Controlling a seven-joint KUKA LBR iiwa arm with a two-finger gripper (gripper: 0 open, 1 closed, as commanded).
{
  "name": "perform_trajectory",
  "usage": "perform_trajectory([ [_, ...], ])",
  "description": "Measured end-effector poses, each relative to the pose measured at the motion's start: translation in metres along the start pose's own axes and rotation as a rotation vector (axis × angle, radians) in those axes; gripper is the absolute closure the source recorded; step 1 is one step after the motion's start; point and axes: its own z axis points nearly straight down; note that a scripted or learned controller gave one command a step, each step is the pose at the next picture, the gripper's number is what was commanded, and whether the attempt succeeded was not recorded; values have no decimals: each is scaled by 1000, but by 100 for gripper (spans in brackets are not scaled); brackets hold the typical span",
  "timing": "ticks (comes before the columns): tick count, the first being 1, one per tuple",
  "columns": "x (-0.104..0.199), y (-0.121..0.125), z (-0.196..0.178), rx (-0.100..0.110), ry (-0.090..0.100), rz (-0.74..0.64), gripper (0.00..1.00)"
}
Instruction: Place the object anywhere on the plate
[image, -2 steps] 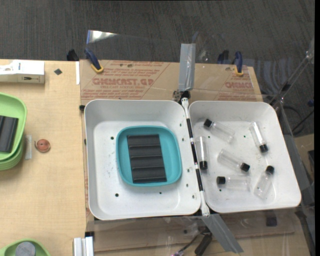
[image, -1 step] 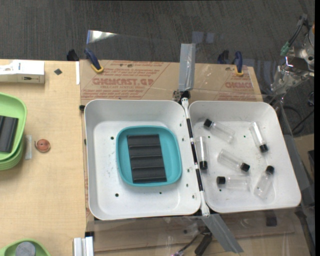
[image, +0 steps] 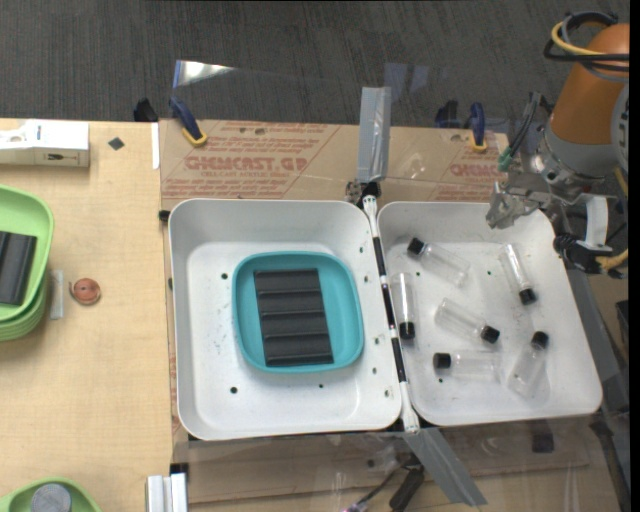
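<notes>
Bench (image: 90, 400): It was made of light wood, and two white bins sat on it side by side.
Left bin (image: 195, 300): It was white and shallow, and it held the plate.
Right bin (image: 570, 390): It was white too, touching the left bin along the middle, and it held the little tubes.
Arm (image: 590, 100): It was grey with an orange band, and it reached in from the right, over the far right corner of the right bin.
Plate (image: 345, 290): It was a teal plate with round corners, in the middle of the left bin, with a dark ribbed block (image: 293, 317) lying on it.
Gripper (image: 512, 207): It hung over the far edge of the right bin, pointing down, with its fingers a little apart and nothing between them.
Tubes: Six clear tubes with black caps lay scattered flat in the right bin, well apart from the plate. One (image: 436, 258) lay near the far left, one (image: 516, 273) near the gripper, one (image: 401, 305) beside the middle wall, one (image: 466, 323) in the middle, one (image: 468, 366) near the front, and one (image: 529, 364) at the right.
</notes>
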Motion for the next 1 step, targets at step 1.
perform_trajectory([
  [1,-1,0,0,0,0,1,0],
])
